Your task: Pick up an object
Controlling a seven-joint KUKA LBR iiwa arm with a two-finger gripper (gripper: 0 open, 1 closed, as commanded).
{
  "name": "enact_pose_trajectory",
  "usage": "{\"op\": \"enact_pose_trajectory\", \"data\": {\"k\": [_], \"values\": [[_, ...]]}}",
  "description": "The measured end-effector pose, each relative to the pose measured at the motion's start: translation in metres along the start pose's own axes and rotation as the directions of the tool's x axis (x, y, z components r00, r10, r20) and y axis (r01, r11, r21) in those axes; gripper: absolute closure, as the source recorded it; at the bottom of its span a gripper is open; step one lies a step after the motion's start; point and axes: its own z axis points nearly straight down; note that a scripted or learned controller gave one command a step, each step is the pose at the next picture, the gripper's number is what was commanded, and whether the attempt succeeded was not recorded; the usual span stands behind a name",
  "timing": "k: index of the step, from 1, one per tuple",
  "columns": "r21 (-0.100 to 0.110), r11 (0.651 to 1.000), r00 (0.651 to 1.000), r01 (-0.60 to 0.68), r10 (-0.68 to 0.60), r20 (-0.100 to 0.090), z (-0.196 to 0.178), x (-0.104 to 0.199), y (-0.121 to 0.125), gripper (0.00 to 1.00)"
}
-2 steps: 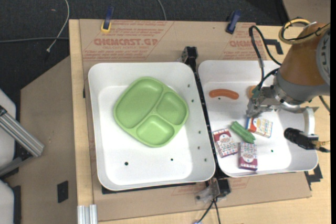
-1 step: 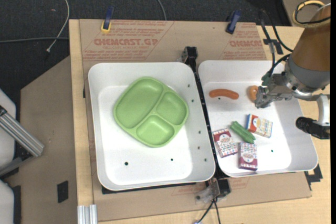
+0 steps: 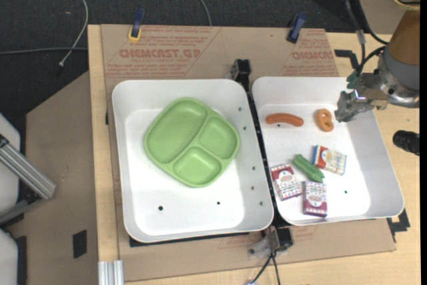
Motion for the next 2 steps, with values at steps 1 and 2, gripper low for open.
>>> {"op": "enact_pose_trajectory", "data": {"k": [1,2], "values": [[0.006,1.000,1.000,-0.001,0.001,-0.001,0.003,0.000,0.001,1.00],[0.010,1.000,1.000,0.004,-0.004,-0.005,0.000,0.060,-0.013,1.00]]}}
